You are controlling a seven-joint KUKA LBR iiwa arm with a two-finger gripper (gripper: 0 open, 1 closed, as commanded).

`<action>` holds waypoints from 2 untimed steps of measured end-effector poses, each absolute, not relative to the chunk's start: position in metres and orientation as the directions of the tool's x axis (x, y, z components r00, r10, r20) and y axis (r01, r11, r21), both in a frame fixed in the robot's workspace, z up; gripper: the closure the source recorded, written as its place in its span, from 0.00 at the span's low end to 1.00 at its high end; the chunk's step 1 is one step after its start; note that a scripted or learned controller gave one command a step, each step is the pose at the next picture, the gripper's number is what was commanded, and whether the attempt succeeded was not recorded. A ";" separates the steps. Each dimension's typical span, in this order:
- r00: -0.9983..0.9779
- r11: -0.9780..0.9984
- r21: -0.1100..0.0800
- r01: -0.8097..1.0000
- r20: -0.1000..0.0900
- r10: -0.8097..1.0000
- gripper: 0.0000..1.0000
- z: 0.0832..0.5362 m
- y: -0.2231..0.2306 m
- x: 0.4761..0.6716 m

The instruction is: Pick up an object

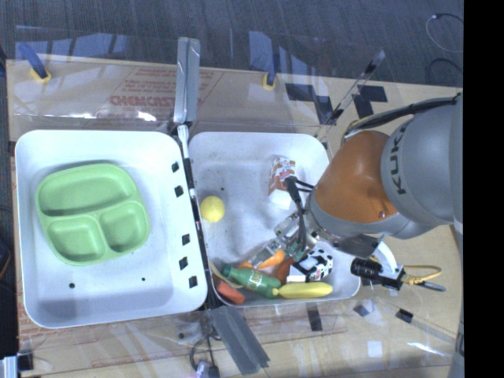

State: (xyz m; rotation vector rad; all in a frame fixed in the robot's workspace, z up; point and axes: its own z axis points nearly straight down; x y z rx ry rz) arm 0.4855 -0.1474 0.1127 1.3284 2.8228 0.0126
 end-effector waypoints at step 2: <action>-0.640 0.641 0.017 0.768 -0.017 0.768 0.00 0.123 -0.147 0.486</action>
